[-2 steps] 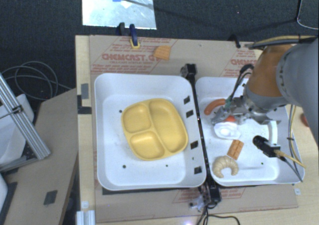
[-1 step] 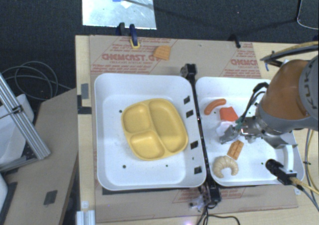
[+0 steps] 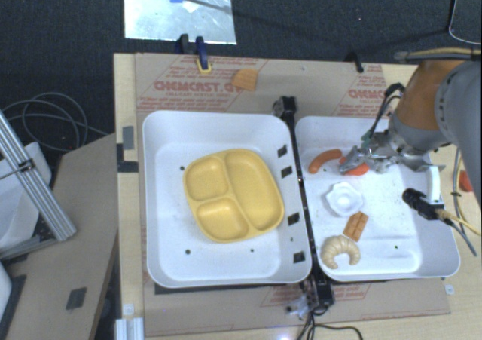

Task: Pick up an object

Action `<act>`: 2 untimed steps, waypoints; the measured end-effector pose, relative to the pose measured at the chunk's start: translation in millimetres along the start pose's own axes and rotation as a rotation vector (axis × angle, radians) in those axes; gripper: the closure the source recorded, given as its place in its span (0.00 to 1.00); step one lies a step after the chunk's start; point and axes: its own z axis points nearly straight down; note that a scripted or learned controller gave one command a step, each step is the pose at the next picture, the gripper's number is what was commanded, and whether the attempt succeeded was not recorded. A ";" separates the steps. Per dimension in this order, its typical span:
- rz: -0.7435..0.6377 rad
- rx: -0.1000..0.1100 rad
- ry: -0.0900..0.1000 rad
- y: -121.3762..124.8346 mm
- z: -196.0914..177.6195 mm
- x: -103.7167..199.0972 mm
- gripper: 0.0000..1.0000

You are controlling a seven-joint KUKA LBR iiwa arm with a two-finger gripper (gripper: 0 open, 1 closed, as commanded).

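My gripper [image 3: 352, 163] is low in the right bin [image 3: 437, 255], near its back left part. A small red-orange piece [image 3: 361, 170] lies right under its tip, partly covered by it. An orange sausage [image 3: 324, 159] lies just left of the gripper. In front of it sit a white fried-egg shape [image 3: 343, 198], a brown wafer [image 3: 355, 225] and a pale croissant [image 3: 340, 250].
The left bin [image 3: 166, 180] holds a yellow divided plate [image 3: 232, 194]. A black divider with clips [image 3: 295, 180] runs between the bins. A black cable end [image 3: 422, 204] hangs over the right bin's right side. An orange block [image 3: 245, 79] lies on the board behind the bins.
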 end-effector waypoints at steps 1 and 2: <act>-0.001 0.005 0.004 -3.1 -12.3 2.6 1.00; -0.006 -0.003 0.006 -2.9 -134.1 58.5 1.00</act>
